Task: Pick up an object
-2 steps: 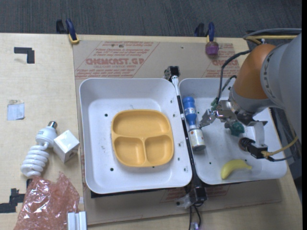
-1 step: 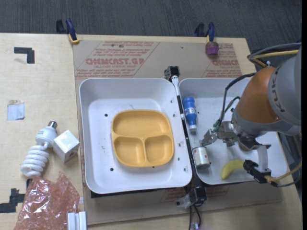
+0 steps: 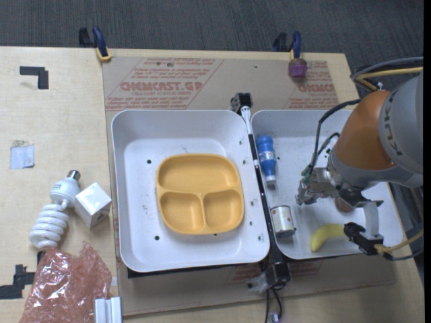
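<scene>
Bins sit side by side on my feed: the left shallow white bin (image 3: pixel 128 180) holds a yellow plastic plate with three compartments (image 3: pixel 200 194), lying flat near its middle. The right shallow white bin (image 3: pixel 286 123) carries three loose things — a small blue bottle with a white cap (image 3: pixel 267 157) lying along its left wall, a short silver metal can (image 3: pixel 282 221) on its side near the front left corner, and a yellow plastic banana (image 3: pixel 327 237) at the front edge, right of the can.

The grey arm with its orange band (image 3: pixel 367 143) reaches in from the right, and the end effector (image 3: pixel 311 192) hangs low over the middle of the right bin, between the bottle and the banana but apart from both. I see nothing held there; whether it is open or closed I cannot tell from this angle.

Out on the counter (image 3: pixel 47 120), left of the bins, lie a white spiral light bulb (image 3: pixel 55 211), a small white cube (image 3: pixel 93 204) and a crumpled pinkish plastic bag (image 3: pixel 64 284).
</scene>
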Robot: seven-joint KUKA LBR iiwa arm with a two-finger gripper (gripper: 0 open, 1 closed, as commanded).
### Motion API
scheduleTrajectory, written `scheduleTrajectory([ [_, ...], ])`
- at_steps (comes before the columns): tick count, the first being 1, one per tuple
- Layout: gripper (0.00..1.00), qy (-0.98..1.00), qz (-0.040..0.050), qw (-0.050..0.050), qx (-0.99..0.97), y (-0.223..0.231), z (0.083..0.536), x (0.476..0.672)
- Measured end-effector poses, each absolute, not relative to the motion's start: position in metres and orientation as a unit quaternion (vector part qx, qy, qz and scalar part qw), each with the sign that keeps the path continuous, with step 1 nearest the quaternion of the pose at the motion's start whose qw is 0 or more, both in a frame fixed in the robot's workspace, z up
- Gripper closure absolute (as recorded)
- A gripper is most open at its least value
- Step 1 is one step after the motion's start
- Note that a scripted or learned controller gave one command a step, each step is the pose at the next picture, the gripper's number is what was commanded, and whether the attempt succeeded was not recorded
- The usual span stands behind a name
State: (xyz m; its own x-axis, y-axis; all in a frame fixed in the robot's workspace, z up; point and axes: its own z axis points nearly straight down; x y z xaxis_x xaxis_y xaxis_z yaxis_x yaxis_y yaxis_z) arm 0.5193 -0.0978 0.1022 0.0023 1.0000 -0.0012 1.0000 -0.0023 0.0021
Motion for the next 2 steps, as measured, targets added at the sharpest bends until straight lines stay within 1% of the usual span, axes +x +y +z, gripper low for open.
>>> scheduleTrajectory([
  [1, 1.00, 0.708, -0.0002, 0.001, 0.706, -0.111, 0.127, 0.607],
  [2, 1.00, 0.707, -0.0001, 0.001, 0.707, -0.199, 0.142, 0.497],
])
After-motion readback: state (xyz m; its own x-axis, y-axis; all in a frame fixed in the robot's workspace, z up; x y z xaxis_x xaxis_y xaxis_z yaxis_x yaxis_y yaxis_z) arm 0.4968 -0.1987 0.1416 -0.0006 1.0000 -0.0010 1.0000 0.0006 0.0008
